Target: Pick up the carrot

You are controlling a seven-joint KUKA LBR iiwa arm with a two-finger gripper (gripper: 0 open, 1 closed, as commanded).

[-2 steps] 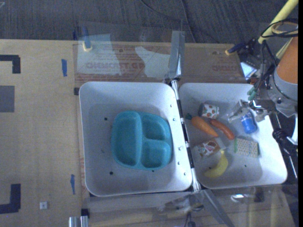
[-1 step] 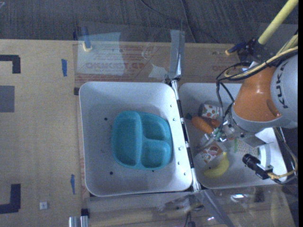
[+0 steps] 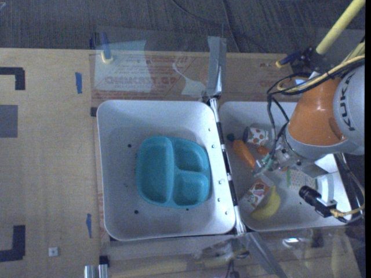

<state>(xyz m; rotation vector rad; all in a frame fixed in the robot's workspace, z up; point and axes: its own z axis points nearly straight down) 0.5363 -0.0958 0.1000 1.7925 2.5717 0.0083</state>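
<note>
- Table (image 3: 46, 172): pale wood surface with blue and black tape marks, carrying two shallow white bins side by side.
- Left bin (image 3: 116, 126): holds a teal divided tray (image 3: 173, 171) with three compartments, lying near the bin's middle.
- Right bin (image 3: 290, 219): holds the carrot (image 3: 244, 153), orange, lying at a slant close to the bin's left wall in its upper half.
- Small printed cup (image 3: 257, 135): just above and to the right of the carrot.
- Banana (image 3: 268, 205): yellow, near the bin's lower edge, with a second patterned item (image 3: 256, 192) touching it on the left.
- Arm (image 3: 319, 120): grey with an orange band, reaching in from the right over the right bin.
- Gripper (image 3: 268, 163): low, just right of the carrot's lower end; whether its fingers are apart or together cannot be told.
</note>
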